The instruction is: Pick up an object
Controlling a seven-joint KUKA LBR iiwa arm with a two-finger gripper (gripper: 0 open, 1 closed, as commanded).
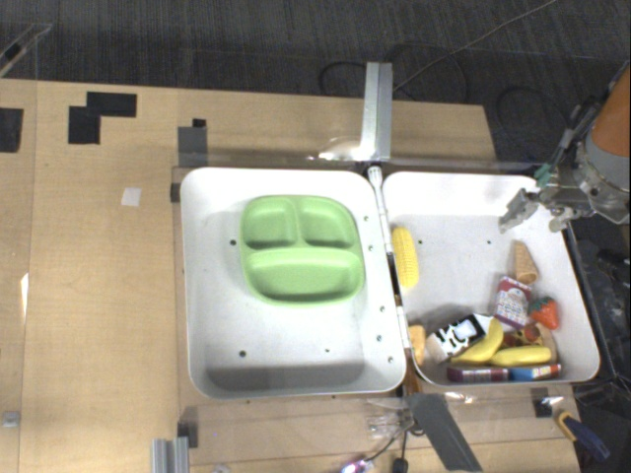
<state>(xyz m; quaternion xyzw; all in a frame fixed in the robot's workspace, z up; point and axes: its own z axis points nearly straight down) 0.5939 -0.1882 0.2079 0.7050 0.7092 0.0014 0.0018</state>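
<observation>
We look down on a wooden table (99, 294) carrying two shallow white bins side by side. The left bin (212, 264) holds a green divided plate (301, 247), lying flat near its middle. The right bin (454, 225) holds a corn cob (404, 256) along its left wall, an ice-cream cone (524, 261) near its right wall, and a crowded heap at its front right corner: a banana (483, 346), a small red packet (512, 303), a tomato (545, 314) and a black-and-white object (456, 333). The gripper (537, 211) hangs over the right bin's back right corner, its jaws spread apart and pinching nothing, well apart from the heap.
</observation>
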